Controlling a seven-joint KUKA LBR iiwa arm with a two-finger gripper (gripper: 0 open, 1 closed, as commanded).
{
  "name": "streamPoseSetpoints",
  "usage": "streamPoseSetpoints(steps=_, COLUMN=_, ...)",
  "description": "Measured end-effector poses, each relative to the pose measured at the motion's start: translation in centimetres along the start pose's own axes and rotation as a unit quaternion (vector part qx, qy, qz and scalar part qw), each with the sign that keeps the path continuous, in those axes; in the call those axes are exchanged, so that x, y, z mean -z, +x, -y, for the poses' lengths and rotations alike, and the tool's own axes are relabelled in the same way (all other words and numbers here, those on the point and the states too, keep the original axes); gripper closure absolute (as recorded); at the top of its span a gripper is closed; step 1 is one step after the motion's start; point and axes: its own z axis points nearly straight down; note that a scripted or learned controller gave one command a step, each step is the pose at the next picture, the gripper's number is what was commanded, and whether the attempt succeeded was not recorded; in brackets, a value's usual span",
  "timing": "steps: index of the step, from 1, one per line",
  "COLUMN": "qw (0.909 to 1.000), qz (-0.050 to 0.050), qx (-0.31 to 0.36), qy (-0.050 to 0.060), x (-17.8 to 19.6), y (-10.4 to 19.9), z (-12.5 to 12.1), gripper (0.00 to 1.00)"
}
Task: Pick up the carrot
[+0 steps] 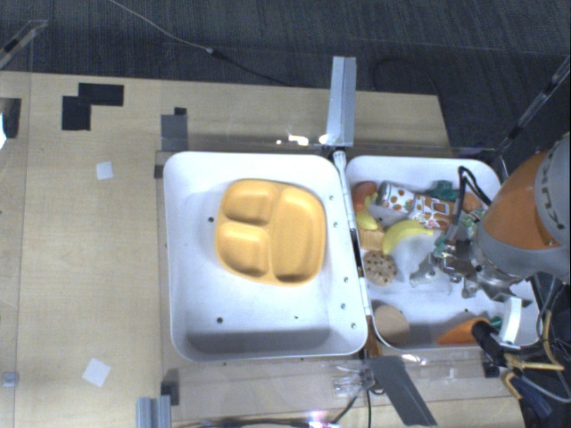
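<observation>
The carrot [459, 331] is an orange, elongated piece lying along the front wall of the right bin [419, 165]; its right end is hidden behind dark parts of the arm. My gripper [449, 264] hangs low over the middle of that bin, behind the carrot and apart from it. It is just right of a yellow banana-like fruit [403, 234]. The grey wrist and orange band [522, 212] cover the bin's right side.
The right bin also holds a patterned carton [412, 204], a cookie [379, 267], a brown round piece [390, 321], a red-orange item [364, 193] and a green item [443, 188]. A yellow divided plate [270, 230] lies in the left bin [192, 310].
</observation>
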Motion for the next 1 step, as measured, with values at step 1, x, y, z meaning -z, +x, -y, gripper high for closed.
streamPoseSetpoints(steps=1, qw=0.9945, qz=0.0, qx=-0.105, qy=-0.002, x=-2.1, y=-5.58, z=-1.42, gripper=0.0)
